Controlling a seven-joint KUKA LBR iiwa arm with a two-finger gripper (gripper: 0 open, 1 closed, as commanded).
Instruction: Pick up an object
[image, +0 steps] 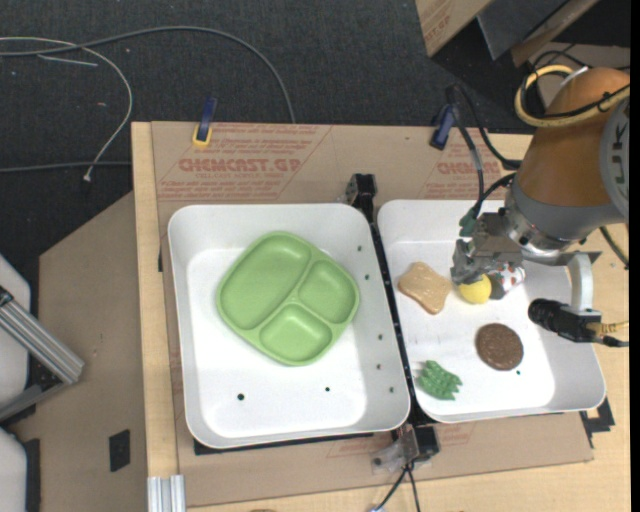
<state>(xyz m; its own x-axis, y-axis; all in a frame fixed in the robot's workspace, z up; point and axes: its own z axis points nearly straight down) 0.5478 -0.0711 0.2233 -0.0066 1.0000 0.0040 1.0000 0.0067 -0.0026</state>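
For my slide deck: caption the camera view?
Gripper above yellow object in right bin; green tray in left bin.

Even overhead light, frame slightly soft.
White bins (200, 400) near clipping; soft shadow under green plate (288, 297) toward left bin's near edge. Dark floor (80, 120) underexposed. Arm (575, 150) slightly blurred.

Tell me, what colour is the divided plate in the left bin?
Light green: the divided plate, seen clearly in the camera view.
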